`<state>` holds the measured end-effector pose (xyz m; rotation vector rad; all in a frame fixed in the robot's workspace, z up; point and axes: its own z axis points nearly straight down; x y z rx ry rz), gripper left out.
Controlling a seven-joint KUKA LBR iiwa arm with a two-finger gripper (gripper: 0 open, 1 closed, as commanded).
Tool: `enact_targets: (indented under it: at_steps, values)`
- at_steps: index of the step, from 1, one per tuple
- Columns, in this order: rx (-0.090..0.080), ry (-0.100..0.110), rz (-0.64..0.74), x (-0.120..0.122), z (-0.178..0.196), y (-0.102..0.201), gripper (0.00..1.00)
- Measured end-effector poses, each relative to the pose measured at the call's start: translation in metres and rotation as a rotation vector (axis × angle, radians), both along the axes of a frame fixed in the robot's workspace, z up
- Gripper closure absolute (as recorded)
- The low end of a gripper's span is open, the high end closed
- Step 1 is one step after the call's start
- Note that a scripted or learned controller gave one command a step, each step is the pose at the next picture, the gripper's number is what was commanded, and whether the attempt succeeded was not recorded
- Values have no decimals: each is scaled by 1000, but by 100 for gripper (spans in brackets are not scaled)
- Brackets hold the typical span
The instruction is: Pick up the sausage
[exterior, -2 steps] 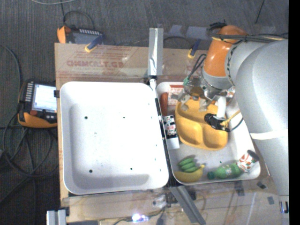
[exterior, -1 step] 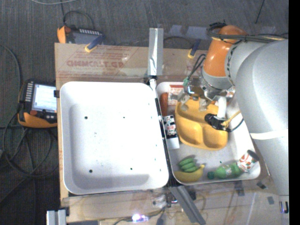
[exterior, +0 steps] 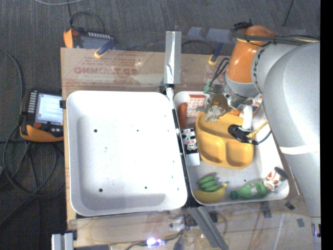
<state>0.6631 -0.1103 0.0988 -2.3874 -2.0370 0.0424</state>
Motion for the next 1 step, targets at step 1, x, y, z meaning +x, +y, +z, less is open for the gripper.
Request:
enact_targets:
  at_steps: [1]
  values:
    - [19,-18,377,5,85,40,100]
